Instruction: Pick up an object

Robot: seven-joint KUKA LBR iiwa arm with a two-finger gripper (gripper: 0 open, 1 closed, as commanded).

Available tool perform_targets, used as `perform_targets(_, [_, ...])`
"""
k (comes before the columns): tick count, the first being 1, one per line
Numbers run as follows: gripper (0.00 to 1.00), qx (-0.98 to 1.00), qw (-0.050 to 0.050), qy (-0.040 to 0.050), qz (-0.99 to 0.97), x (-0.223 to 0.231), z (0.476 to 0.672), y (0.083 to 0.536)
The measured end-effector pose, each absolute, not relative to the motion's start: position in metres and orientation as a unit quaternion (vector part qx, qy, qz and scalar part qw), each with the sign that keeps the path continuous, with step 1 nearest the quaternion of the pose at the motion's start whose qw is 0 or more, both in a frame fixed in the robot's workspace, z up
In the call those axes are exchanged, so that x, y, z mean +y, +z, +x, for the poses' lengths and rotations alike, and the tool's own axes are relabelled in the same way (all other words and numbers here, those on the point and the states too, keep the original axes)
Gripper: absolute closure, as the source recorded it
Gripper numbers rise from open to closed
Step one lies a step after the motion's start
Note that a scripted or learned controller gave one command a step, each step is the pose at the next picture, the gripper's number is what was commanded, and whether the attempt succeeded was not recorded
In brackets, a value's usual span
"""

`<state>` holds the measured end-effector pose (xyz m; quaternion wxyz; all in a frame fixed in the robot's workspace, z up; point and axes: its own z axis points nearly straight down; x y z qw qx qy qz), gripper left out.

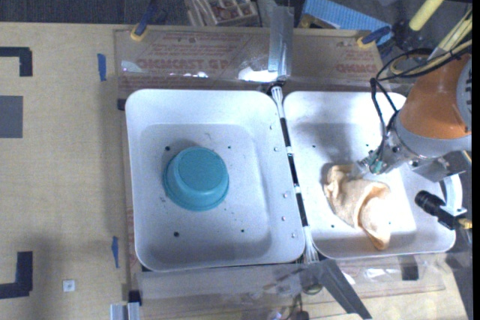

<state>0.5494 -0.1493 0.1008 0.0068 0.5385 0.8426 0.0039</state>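
Gripper (375,163) down at the top edge of a crumpled tan cloth (358,202) in the right bin (330,116).

The grey arm with its orange band (435,112) reaches in from the right and ends low over the right bin, its tip touching or just above the upper right edge of the cloth. The cloth lies bunched on the bin floor, spreading down and to the left from the gripper toward the bin's near wall. How far the gripper is open cannot be told, and nothing can be seen held in it. In the left bin (150,116) a teal bowl (196,177) sits upside down, well apart from the gripper. Both bins rest side by side on the worktop (60,183).
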Motion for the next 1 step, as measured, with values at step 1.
perform_targets(1, [1.00, 0.829, 0.002, 0.0003, 0.560, -0.1251, 0.5507, 0.1831])
